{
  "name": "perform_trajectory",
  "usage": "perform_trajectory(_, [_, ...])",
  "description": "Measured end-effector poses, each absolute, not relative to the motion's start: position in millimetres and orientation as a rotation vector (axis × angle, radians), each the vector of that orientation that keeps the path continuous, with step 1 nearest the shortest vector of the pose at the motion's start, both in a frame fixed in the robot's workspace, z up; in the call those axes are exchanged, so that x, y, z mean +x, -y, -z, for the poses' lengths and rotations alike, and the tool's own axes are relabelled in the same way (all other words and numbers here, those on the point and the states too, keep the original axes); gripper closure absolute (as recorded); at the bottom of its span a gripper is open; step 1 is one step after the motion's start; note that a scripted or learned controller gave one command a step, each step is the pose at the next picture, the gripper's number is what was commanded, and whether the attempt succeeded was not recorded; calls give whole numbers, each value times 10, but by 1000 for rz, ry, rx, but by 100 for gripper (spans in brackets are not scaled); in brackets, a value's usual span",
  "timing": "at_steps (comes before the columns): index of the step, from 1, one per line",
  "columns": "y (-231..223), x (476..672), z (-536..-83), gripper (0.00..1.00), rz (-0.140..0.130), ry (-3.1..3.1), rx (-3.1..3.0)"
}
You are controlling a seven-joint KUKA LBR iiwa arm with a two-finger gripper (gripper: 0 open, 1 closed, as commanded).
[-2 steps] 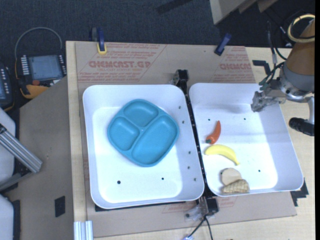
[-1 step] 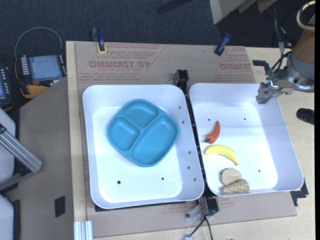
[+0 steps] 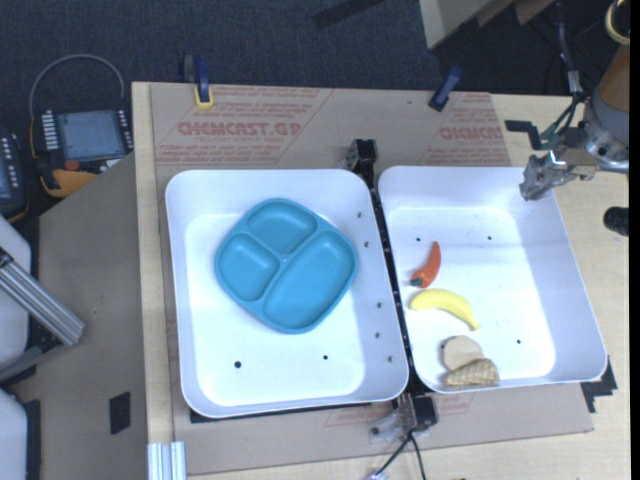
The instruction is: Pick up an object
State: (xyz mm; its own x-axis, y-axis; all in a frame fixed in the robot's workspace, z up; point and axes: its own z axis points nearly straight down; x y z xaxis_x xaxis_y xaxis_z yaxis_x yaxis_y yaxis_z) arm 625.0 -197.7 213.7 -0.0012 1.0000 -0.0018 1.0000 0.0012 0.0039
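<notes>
1. In the right bin (image 3: 560,268), three small items cluster toward its left and near side, none of them lifted: a red chili pepper (image 3: 430,263) stands tilted, farthest back of the three.
2. Just nearer than the pepper lies a yellow banana (image 3: 445,306), curved, its tip pointing toward the near right.
3. Nearest of all, a tan bread-like piece (image 3: 466,360) sits by the bin's near wall, close to the banana but apart from it.
4. Over at the right bin's far right corner, there's the gripper (image 3: 537,180), hanging above the rim, well apart from all three items. Nothing sits between its fingers; whether they are spread or closed, I cannot tell at this size.
5. Moving left: the left bin (image 3: 200,368) holds a blue divided plate (image 3: 287,265), three compartments, lying flat around the middle, slightly toward the far side.
6. Both bins rest on a brown board (image 3: 300,128) with red lettering.
</notes>
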Motion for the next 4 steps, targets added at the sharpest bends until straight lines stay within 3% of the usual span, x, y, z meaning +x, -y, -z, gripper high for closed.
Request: perform_trajectory(4, [-59,6001,-2171,100,2,-2228,2219])
